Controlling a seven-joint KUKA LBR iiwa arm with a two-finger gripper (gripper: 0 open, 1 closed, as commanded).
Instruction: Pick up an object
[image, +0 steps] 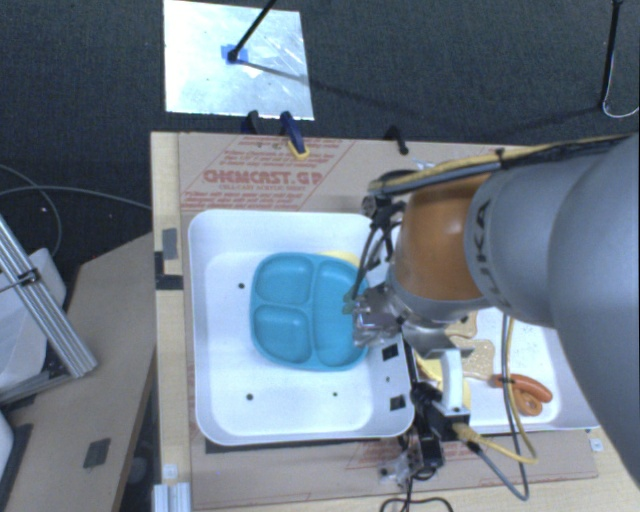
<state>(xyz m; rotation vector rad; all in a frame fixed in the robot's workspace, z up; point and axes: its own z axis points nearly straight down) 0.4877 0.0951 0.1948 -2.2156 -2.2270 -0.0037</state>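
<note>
A blue divided plate (300, 310) lies in the left white bin (215, 400), right of its middle. A bit of a yellow object (345, 258) peeks out behind the plate's far right edge. My gripper (372, 322) hangs under the grey and orange wrist at the plate's right rim, by the wall between the bins. The wrist body hides most of it from above.
The right bin (565, 425) holds an orange carrot-like object (530, 388) and a tan flat piece (478, 355), partly hidden by the arm. Cables hang near the front edge of the bench (430, 450). A brown cardboard sheet (270, 170) lies under the bins.
</note>
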